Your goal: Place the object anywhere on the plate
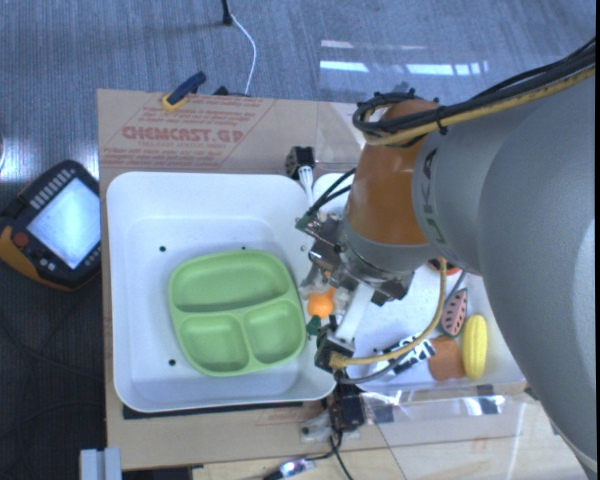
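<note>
A green plate point(235, 311) with three compartments lies in the left white bin point(140, 218). My gripper point(327, 313) hangs under the orange wrist band over the wall between the two bins, just right of the plate's right rim. A small orange object point(320, 305) with a bit of green on it shows right at the gripper's tip, beside the plate's edge. The wrist hides how the gripper stands around it, and whether the object is held or resting I cannot tell.
In the right bin point(500, 373), mostly hidden by the arm, lie a yellow piece point(474, 345), an orange piece point(446, 360) and a red slice point(455, 313). A teach pendant point(50, 223) sits left of the bench. Cables run along the wrist.
</note>
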Controlling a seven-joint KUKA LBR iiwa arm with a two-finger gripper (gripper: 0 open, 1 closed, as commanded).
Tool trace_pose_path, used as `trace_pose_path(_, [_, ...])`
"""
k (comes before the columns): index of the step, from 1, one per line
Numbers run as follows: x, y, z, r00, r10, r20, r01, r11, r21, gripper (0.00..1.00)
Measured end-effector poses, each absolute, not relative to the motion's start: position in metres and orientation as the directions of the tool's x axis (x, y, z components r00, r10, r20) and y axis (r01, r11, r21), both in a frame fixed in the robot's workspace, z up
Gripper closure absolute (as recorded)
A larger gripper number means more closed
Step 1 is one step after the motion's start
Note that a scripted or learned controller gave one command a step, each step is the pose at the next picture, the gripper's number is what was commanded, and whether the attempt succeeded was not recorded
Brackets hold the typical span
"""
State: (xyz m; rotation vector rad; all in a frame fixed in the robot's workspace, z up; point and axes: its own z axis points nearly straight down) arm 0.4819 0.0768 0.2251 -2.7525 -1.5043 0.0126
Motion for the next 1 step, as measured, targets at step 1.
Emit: trace_pose_path(1, [0.4818,0.0752,0.2246,0.541,0.841,-0.007,0.841,-0.542,-0.007,0.00])
